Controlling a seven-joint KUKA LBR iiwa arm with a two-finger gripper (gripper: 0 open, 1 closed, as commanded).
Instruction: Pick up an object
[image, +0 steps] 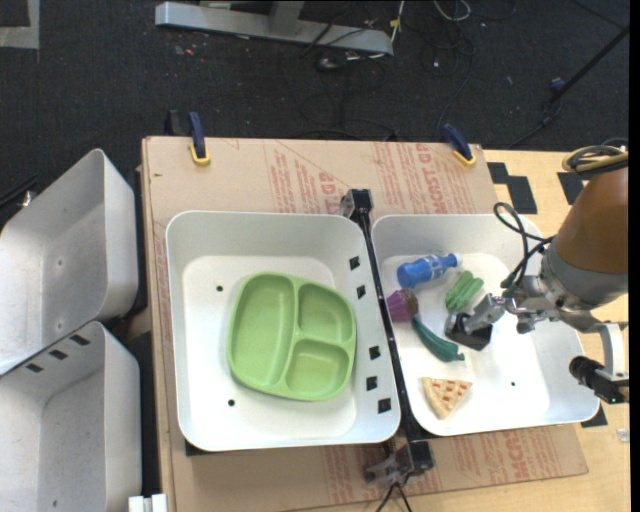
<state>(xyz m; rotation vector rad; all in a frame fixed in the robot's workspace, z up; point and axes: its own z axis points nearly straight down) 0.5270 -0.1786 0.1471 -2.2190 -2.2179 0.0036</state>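
A single fixed camera looks down at a slant from above the near edge of the bench (300, 170), far enough back to take in both white bins whole: the left bin (190, 330) at frame centre, the right bin (520, 400) toward the right. Dark floor with cables crosses the top of the frame. The arm (600, 240) enters at the right edge.

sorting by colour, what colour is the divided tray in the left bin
Light green, plain; the divided tray shows in the camera view.
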